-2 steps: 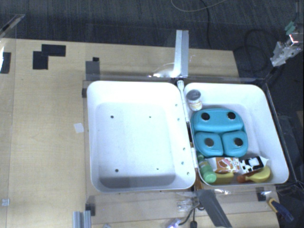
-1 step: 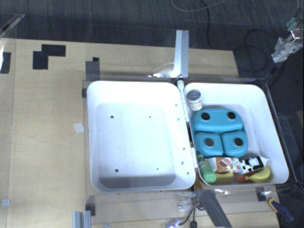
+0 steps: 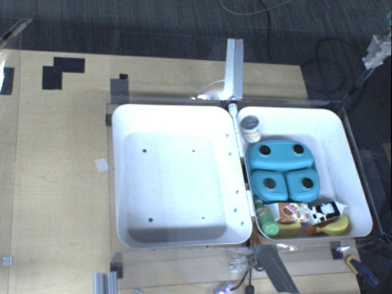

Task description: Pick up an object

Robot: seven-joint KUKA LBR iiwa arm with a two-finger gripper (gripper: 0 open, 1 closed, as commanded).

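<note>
We see the things crowded in the right bin [image 3: 343, 133]: a teal tray [image 3: 283, 170], a small jar [image 3: 250, 127], a bottle [image 3: 267, 220] along the near wall.

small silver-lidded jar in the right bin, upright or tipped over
Upright, as far as the view shows: the small silver-lidded jar shows its round lid face-up, in the right white bin's far left corner.
</note>
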